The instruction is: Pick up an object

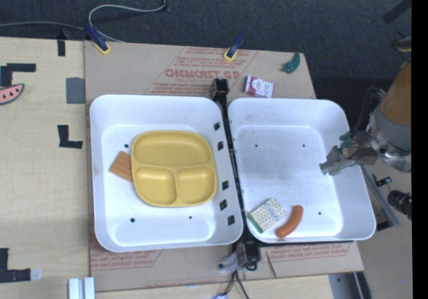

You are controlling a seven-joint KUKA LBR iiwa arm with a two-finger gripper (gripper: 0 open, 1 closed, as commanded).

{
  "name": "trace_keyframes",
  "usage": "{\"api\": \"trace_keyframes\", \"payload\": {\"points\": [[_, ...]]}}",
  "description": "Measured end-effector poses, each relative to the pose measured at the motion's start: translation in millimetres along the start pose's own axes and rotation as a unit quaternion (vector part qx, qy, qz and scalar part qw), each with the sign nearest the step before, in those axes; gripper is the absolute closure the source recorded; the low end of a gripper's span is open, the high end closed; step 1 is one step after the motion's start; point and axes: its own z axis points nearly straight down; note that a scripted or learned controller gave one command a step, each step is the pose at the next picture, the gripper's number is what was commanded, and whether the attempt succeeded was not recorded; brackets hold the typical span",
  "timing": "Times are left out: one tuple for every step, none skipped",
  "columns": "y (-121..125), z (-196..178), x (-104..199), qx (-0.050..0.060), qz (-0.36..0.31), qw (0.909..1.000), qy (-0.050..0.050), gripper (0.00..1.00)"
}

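Note:
In the right bin (294, 114), a small green-and-white packet (267, 214) lies near the front wall. An orange sausage (289, 221) lies just to its right. The left bin (107, 157) holds a yellow divided plate (175, 167), with a brown cracker (121, 166) tucked under its left edge. My gripper (334, 155) hangs over the right side of the right bin, above and to the right of the sausage and well apart from it. Its fingers stand open with nothing between them.
The bins sit on a cardboard sheet (194, 70). On it, behind the right bin, lie a small red-and-white packet (258, 86) and a green bit (291, 63). Black clips (220, 87) join the bins along the middle wall.

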Motion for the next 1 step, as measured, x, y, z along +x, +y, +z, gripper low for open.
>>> {"api": "trace_keyframes", "payload": {"points": [[-0.2, 0.2, 0.1, 0.001, 0.000, 1.0000, 0.000, 0.00]]}}
